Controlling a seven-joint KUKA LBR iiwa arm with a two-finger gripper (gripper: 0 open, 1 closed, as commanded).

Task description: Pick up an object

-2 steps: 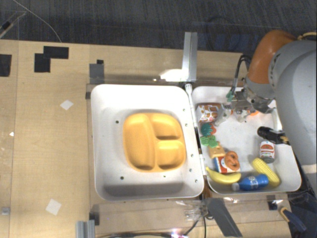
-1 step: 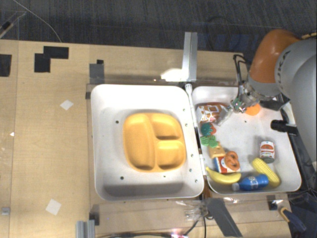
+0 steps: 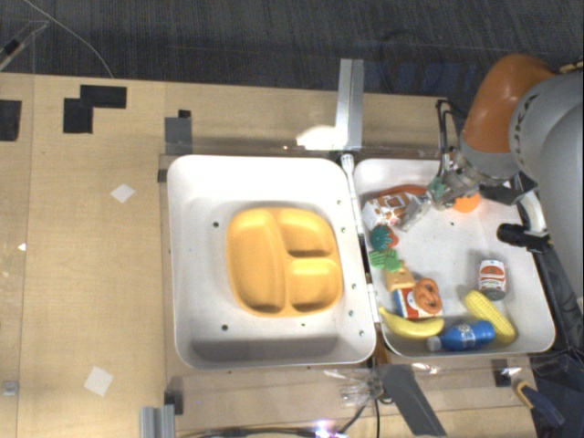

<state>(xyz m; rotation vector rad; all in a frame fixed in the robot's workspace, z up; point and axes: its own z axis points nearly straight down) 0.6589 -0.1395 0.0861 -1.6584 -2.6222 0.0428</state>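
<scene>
We see a pale wood bench, black cutouts at its rear edge, dark carpet beyond, thin cable.

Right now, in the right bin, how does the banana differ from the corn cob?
The banana is smooth, plain yellow and curved; the corn cob is straighter with a bumpy kerneled surface. The banana lies near the bin's left front corner, almost level across the view; the corn cob lies further right, on a diagonal. Both are yellow, elongated, and lie beside the blue bottle.
</scene>
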